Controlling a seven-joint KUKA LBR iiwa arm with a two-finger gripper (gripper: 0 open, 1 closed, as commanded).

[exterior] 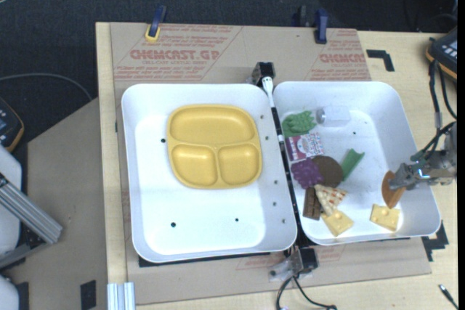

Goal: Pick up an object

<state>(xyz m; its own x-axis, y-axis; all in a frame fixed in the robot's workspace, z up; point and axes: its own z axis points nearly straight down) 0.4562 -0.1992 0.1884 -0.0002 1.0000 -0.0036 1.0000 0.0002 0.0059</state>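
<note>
Metal pincer [415,175] beside a flat, rounded brown piece [392,192]

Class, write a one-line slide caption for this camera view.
Gripper at the right bin's edge beside an orange-brown piece, toy foods clustered nearby; yellow divided tray in the left bin.
</note>
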